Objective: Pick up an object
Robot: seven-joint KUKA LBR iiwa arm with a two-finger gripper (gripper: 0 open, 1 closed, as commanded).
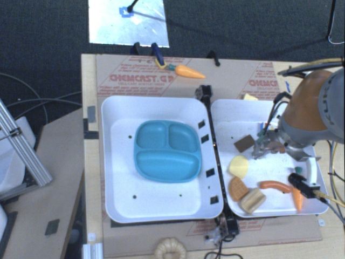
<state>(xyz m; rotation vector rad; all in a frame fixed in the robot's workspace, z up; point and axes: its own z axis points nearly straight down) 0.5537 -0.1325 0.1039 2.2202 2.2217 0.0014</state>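
My gripper (262, 148) reaches down into the right bin (226, 112) from the grey and orange arm (310, 109). Its tip hangs just right of a brown square block (244, 143). Below the block lie a pale yellow round piece (239, 167), a brown cookie (237, 188) and a tan bread piece (252, 200). An orange sausage (275, 186) and a small carrot (298, 198) rest near the bin's front right corner. I see nothing between the gripper and the bin floor.
The left bin (116, 144) holds a blue divided plate (167, 150). A toy carrot (186, 71) lies on the cardboard behind the bins. A yellow piece (249, 97) sits by the right bin's back rim, and a beige ring (171, 248) lies in front.
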